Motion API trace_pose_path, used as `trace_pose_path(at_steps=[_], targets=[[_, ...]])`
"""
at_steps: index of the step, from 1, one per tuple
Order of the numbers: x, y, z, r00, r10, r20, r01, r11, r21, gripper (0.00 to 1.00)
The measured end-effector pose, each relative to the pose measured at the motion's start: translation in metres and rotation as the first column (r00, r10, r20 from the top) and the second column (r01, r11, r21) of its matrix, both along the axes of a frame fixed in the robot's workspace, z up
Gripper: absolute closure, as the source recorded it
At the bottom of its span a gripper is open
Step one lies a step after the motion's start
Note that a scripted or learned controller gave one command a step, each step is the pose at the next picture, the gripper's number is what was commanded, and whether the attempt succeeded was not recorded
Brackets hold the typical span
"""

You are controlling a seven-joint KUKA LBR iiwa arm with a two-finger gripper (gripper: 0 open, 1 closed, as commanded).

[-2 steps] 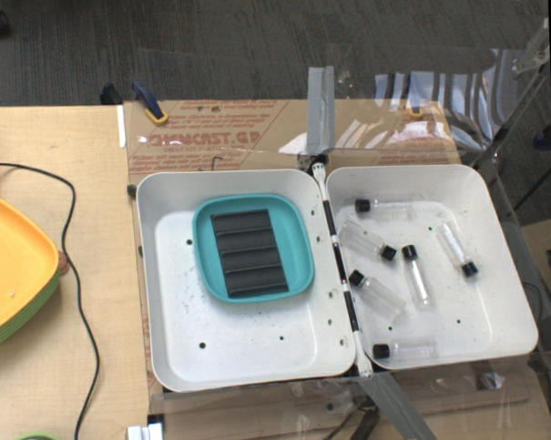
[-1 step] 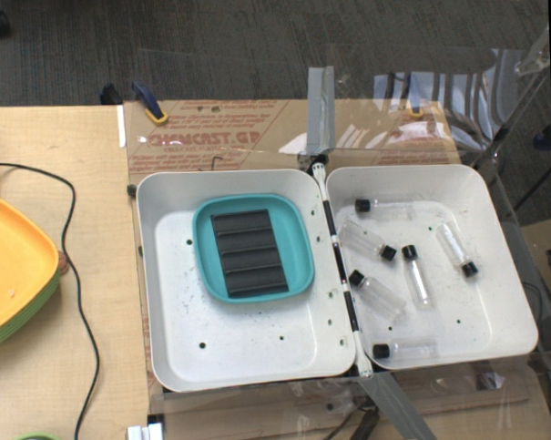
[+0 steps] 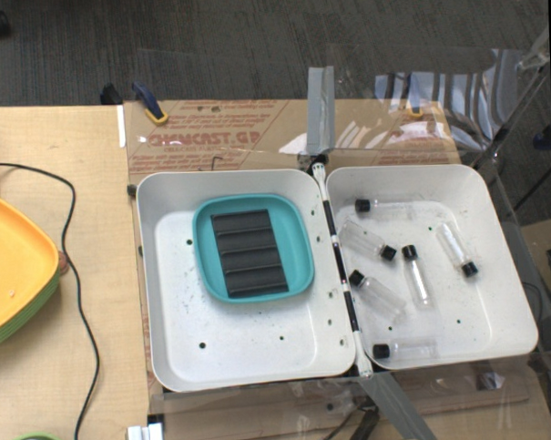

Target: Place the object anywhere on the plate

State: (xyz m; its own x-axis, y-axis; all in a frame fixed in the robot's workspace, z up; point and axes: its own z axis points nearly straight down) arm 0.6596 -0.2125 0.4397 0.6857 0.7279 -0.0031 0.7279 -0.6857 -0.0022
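I see the teal plate [image 3: 300,250] in the left bin [image 3: 169,283], a dark ridged block [image 3: 249,253] on it. Clear black-capped tubes [image 3: 415,274] lie right of the plate, in the right bin [image 3: 496,250].

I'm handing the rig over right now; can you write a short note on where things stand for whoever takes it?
Left white bin: teal square plastic plate carrying a dark ribbed insert.
Right white bin: six clear plastic tubes with black caps, e.g., all lying loose.
Done: nothing placed; no tube on the plate.
Left: pick one tube and set it anywhere on the plate.
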Motion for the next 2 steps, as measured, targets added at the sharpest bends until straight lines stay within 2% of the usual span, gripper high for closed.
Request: trace_pose_path(at_steps=[1,2], targets=[[-0.0073,-0.0039,-0.0012,0.986,-0.164,-0.003,0.164,0.986,0.000,0.00],[-0.0136,-0.0086,-0.0015,0.935,-0.355,-0.004,0.355,0.935,-0.001,0.00]])
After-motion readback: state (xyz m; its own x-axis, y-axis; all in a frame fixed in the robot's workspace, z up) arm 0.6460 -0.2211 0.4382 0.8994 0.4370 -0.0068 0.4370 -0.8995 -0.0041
